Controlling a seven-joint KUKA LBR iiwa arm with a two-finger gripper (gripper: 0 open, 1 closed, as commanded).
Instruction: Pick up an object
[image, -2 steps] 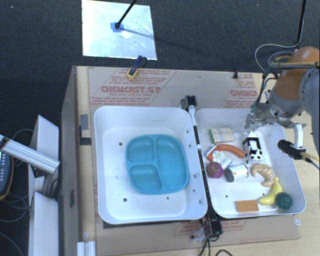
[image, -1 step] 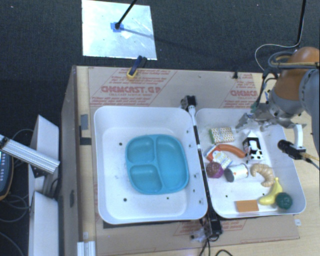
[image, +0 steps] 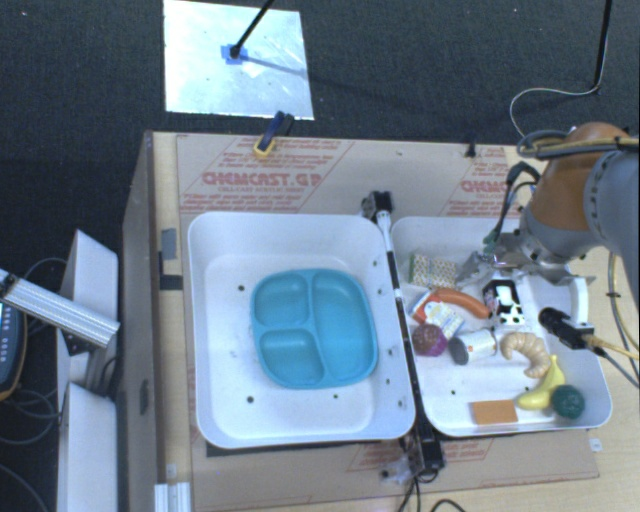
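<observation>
1. Over at the right of the frame: grey arm with its orange band (image: 562, 190) reaching in above the right bin (image: 590, 400).
2. Down by the bin's upper middle: gripper (image: 503, 298), black-and-white, low among the objects.
3. Whether the tool is apart or together — cannot tell from this slant.
4. Nothing visibly clamped there.
5. Just left of the gripper: orange sausage-shaped toy (image: 458, 298), lying slantwise.
6. Upper left of that bin: small patterned pale block (image: 433, 268).
7. Below the sausage toy: purple ball (image: 430, 340), close to the bin's left wall.
8. Beside the ball, to its right: small white-and-grey cylinder (image: 472, 346) on its side.
9. Further right: tan, curved croissant-like piece (image: 526, 347), and below it a yellow banana (image: 541, 388).
10. Touching or just beside the banana's right end: dark green ball (image: 568, 402), lower right corner of the bin.
11. Along the bin's lower edge: flat orange block (image: 493, 412).
12. Centre-left of the frame: left bin (image: 225, 250) with a blue divided plate (image: 313, 328), three compartments, lying flat.
</observation>
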